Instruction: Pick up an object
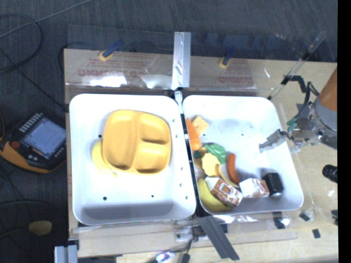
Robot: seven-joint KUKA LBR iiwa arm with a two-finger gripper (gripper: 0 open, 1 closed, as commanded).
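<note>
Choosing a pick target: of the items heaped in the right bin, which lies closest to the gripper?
The small black block, at the heap's right end beside the white carton, lies closest to the gripper; the others lie farther left.

- At the right edge of the frame, the arm (329, 95) shows an orange patch above grey metal.
- The wrist (312, 126) is a cluster of grey and dark parts with small teal spots.
- A thin dark cable (296, 80) loops above it.
- A pale grey finger (271, 141) tapers leftward.
</note>
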